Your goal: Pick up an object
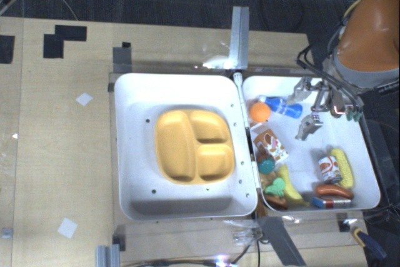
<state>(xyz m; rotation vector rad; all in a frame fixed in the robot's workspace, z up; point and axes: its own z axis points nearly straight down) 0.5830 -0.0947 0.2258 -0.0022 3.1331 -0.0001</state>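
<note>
My gripper [304,110] hangs over the back of the right bin [369,153], with the arm's orange band above it at the right. Its two fingers [308,128] are spread apart, open, and nothing lies between them. Just left of the fingertips lies a blue bottle [284,107] with a white cap, and an orange ball [259,112] rests beside that. A brown snack packet [270,146] lies nearer the front along the bin's left wall.
Along the right bin's front lie a yellow corn cob [342,167], a small can [328,167], a hot dog [334,191], a banana [289,186] and a green toy [274,185]. The left bin [134,134] holds a yellow divided plate [192,145].
</note>
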